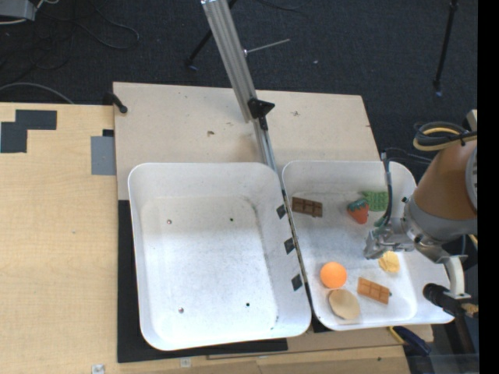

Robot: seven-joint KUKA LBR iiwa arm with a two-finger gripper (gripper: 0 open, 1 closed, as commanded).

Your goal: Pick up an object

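The right bin (pixel 312 283) holds an orange ball (pixel 333 274), a tan oval piece (pixel 344 305), an orange-brown waffle block (pixel 373 290), a brown chocolate bar (pixel 306 206), a red and green strawberry-like toy (pixel 359 210) beside a green block (pixel 376 200), and a pale yellow piece (pixel 389 263). My gripper (pixel 380 247) hangs low over the right side of this bin, just left of and above the yellow piece. Nothing shows between its fingers.
The left bin (pixel 204 249) lies beside the right one, with a row of black clips along the divider (pixel 287 244). A slanted aluminium post (pixel 234 61) rises behind the bins. The arm's orange band (pixel 447 189) stands over the right bin's right rim.
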